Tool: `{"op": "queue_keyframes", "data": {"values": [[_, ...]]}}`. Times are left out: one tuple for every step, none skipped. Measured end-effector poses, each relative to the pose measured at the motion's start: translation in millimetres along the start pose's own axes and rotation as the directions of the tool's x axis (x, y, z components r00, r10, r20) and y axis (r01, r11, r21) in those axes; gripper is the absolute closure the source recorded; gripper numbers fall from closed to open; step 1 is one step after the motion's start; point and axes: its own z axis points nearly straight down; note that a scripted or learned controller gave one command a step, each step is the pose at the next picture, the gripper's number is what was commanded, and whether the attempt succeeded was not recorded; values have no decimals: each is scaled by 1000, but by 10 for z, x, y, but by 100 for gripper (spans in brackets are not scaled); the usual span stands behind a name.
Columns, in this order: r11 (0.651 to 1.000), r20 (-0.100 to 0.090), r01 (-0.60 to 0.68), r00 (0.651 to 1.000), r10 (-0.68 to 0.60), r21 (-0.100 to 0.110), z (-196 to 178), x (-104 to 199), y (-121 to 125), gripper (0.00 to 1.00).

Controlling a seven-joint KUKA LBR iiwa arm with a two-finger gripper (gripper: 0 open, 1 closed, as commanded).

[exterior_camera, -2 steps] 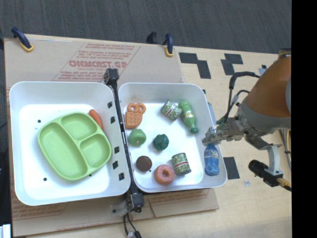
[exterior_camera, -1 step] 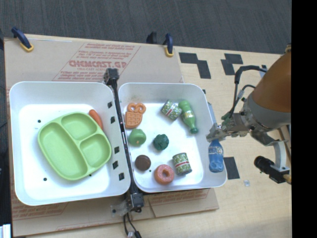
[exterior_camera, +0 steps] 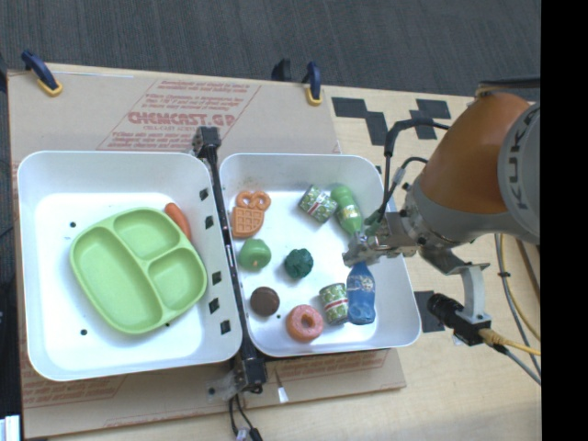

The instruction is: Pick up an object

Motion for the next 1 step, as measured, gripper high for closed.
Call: {"op": "queue_keyframes", "data": {"values": [[1000, 2, 5, 1000, -5, -2, -104, -5, 9, 100]]}}
